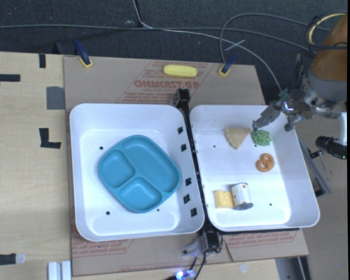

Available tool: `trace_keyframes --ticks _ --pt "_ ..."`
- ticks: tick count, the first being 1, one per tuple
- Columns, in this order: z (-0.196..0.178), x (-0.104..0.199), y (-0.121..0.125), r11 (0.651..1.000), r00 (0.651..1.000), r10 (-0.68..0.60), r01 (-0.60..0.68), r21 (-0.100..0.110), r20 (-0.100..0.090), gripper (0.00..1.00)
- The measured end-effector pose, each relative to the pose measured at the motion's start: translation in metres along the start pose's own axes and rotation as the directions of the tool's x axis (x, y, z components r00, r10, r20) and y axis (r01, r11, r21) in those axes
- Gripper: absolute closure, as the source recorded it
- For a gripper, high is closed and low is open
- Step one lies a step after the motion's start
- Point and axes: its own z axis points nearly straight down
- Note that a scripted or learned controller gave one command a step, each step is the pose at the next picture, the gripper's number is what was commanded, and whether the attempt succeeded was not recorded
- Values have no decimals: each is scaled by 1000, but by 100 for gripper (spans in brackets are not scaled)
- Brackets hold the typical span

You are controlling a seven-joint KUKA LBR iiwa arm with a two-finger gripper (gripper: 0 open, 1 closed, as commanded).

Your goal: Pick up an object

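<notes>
Tin and cheese block: A small silver tin is seen lying on its side at the near end of the right bin, touching a yellow cheese block. Taking either one cleanly would be made harder by the contact.
Pretzel: A brown pretzel lies alone in mid-bin, with bare floor all around it. It is judged the easiest fallback target.
Green piece: A small knobbly green piece rests just beside a tan wedge, toward the far end of the right bin. This is taken to be the thing being picked.
Claw: The claw is seen spread, one finger reaching down to the green piece and the other off to the right. Nothing is held between them.
Step advice: The claw should be centred over the green piece and lowered fully before closing, so that the wedge is not caught as well.
Edges: The right bin's far wall and right rim lie near the claw. A straight vertical lift is judged safest.
Open room: Bare floor is left between the pretzel and the tin.
Left bin: A blue divided tray sits in the left bin, well apart from the work.
Surface: A yellow banana-like object lies on the surface beyond the bins.
</notes>
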Motion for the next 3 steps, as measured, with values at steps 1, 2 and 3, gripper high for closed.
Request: trace_keyframes --ticks 1,2,3 --pt "58 10 -5 1000 1000 0 0 6 -1 0" --pt "124 12 -7 1000 1000 0 0 7 -1 0" --pt "143 12 -6 1000 1000 -1 1 -1 2 0"
